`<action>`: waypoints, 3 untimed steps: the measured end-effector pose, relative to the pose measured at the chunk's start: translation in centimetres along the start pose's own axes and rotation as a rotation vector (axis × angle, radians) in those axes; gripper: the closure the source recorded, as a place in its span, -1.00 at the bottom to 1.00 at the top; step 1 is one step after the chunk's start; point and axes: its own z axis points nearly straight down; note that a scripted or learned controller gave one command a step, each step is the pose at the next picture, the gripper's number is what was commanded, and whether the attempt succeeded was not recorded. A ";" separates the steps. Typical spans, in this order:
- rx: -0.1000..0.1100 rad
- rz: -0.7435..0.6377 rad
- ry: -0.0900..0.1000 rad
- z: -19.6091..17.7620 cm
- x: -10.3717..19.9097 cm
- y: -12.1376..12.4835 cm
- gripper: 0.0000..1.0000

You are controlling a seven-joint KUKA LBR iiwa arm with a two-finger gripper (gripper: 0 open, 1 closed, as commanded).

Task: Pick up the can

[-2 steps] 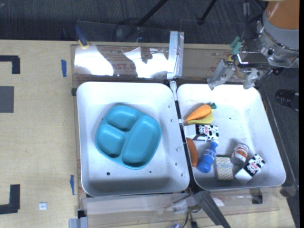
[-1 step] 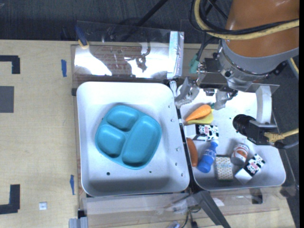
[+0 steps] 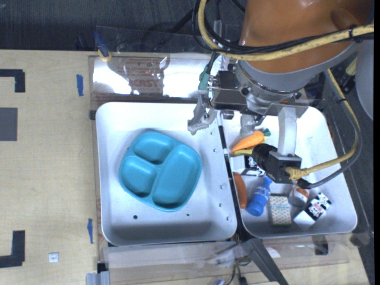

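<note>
Two white bins sit side by side. The left bin [image 3: 110,177] holds a blue divided plate [image 3: 160,170], which lies to the lower left of the gripper [image 3: 200,119]. The gripper hangs over that bin's far right corner, close to the wall between the bins. Whether it is open or closed cannot be told, and nothing is seen in its grasp. To its right, in the right bin [image 3: 341,215], lie a red-brown sausage [image 3: 240,190], an orange carrot [image 3: 248,141] and a blue bottle [image 3: 259,198]. The can [image 3: 279,210] lies beyond them, just beside the bottle, well apart from the gripper to its lower right. A black-and-white object [image 3: 319,206] lies farthest right.
</note>
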 end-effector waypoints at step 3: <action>0.002 -0.624 0.000 0.0 2.0 -0.1 -1.00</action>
